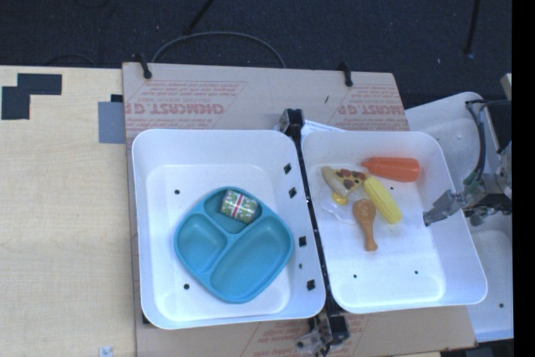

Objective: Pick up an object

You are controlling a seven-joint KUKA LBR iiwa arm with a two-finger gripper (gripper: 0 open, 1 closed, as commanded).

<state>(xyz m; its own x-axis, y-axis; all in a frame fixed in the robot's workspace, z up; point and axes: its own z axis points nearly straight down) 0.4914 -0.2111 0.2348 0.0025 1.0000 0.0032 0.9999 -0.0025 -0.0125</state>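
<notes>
Right bin (418, 284) | corn (382, 200) left of end effector (436, 213), apart | finger state: cannot tell

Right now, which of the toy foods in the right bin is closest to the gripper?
The yellow corn cob. It lies furthest toward the gripper at the bin's right edge; the drumstick and orange carrot lie farther off.

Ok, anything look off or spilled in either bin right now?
Nothing stands out. The small can lies on its side in the blue divided plate in the left bin. The toy foods sit loosely clustered in the right bin, none spilled over.
</notes>
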